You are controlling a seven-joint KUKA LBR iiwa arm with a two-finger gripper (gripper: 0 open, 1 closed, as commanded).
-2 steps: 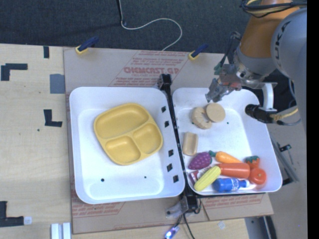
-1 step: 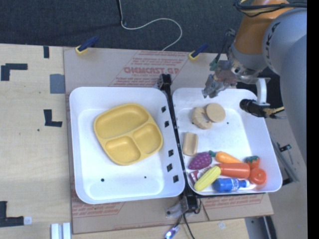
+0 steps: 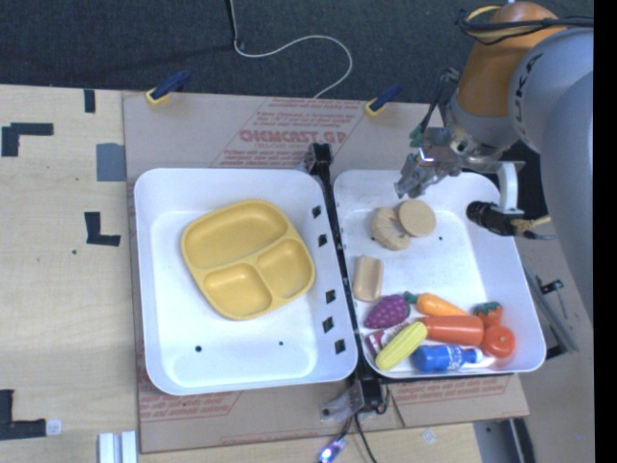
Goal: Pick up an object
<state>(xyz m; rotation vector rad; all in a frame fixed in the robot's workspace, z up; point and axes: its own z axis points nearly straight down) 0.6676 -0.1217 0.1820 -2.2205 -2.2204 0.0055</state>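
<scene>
My gripper (image 3: 413,183) hangs over the back of the right bin (image 3: 453,183), just above and behind two tan round biscuits (image 3: 403,223). A pale bread slice (image 3: 366,279) lies near the bin's left wall. At the front sit purple grapes (image 3: 388,311), a yellow corn cob (image 3: 401,344), a carrot (image 3: 441,306), a red sausage (image 3: 451,330), a tomato (image 3: 497,340) and a blue bottle (image 3: 442,359). Nothing shows between the fingers.
The left bin (image 3: 164,287) holds a yellow divided tray (image 3: 248,257). A black divider (image 3: 330,239) runs between the bins. A white cable (image 3: 289,46) lies behind the bench. The arm's grey body (image 3: 569,114) fills the right side.
</scene>
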